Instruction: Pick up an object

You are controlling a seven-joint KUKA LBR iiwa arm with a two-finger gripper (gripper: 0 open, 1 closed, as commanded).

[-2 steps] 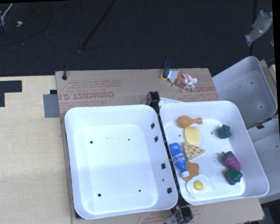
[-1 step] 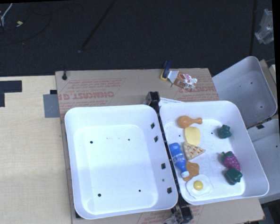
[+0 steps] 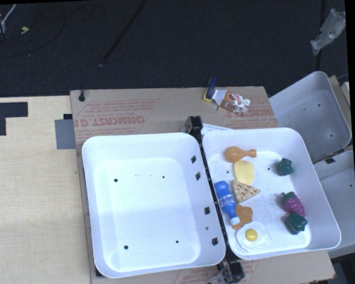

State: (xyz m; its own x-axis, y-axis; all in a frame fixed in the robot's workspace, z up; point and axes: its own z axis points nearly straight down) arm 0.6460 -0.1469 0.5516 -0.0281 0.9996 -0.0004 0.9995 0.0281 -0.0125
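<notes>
Crowded into the right bin (image 3: 313, 160): drumstick (image 3: 240, 154), pizza slice (image 3: 245, 192), blue bottle (image 3: 225, 200) hard against the inner wall, fried egg (image 3: 253, 236) nearest, purple grapes (image 3: 293, 204). Hard to identify two dark green pieces (image 3: 283, 167).

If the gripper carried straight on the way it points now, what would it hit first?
Hard to say: the gripper, off beyond the right bin, seems angled down-left over dark floor. The way looks free; depth is unclear.
</notes>
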